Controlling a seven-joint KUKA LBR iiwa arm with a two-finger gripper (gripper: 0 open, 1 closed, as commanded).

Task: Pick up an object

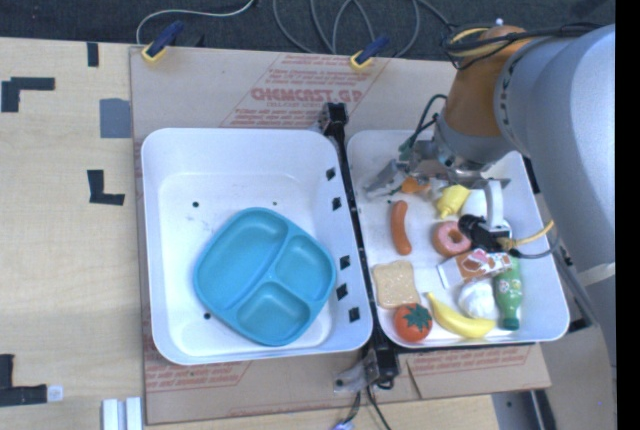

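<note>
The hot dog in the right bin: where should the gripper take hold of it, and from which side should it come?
Probably at its middle, from straight above. The hot dog lies flat, nearly along the bin's length, so the fingers should close across its narrow width. Bare floor shows on both its long sides; the bread slice sits off its lower end. The gripper is just above its upper end.

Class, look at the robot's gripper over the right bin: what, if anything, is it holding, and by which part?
It cannot be told. The gripper is low in the right bin above the sausage, but its tip is too small and cluttered to show a hold.
</note>
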